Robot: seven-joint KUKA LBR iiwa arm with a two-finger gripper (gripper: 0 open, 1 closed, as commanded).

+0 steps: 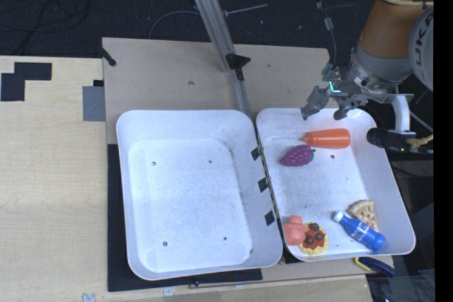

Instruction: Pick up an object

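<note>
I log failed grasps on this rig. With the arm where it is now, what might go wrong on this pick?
1. The hand hangs above the right bin's far rim; a straight descent may hit the rim.
2. The orange carrot and purple grapes lie close together, so closing on one may nudge the other.
3. The carrot looks rounded and may roll away.

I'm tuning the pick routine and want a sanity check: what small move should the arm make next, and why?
Probably a short descent toward the orange carrot. The end effector hangs above the right bin's far edge with nothing between its fingers, and the carrot lies just below it in the view, beside the purple grapes. It looks like the nearest target, though height is hard to judge.
</note>
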